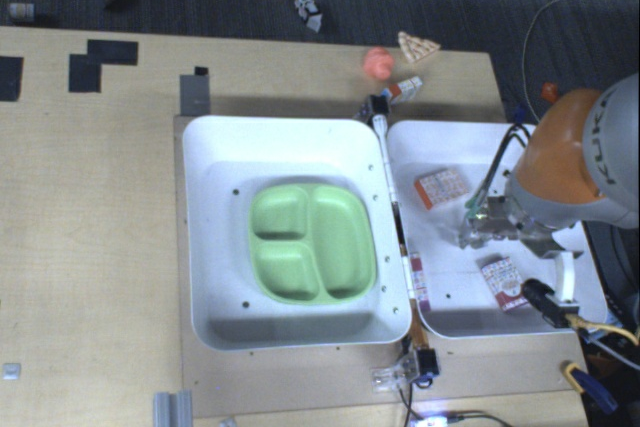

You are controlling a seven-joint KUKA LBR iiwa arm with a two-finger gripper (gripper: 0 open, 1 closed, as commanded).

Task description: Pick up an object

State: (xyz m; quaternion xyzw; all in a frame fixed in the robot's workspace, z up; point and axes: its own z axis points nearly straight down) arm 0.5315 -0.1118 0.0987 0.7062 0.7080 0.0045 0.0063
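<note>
Two small things lie in the right bin. One is an orange-and-white packet near the back left; the other is a red-and-white patterned packet near the front. My gripper hangs low in the bin between them, closer to the patterned packet and just up and left of it. Nothing shows held in it. The arm's orange band rises behind it on the right.
The left bin holds a green divided plate. Behind the bins on the bench lie a pink ball, a pale wedge-shaped toy and a small tube. Cables run along the bins' front edge.
</note>
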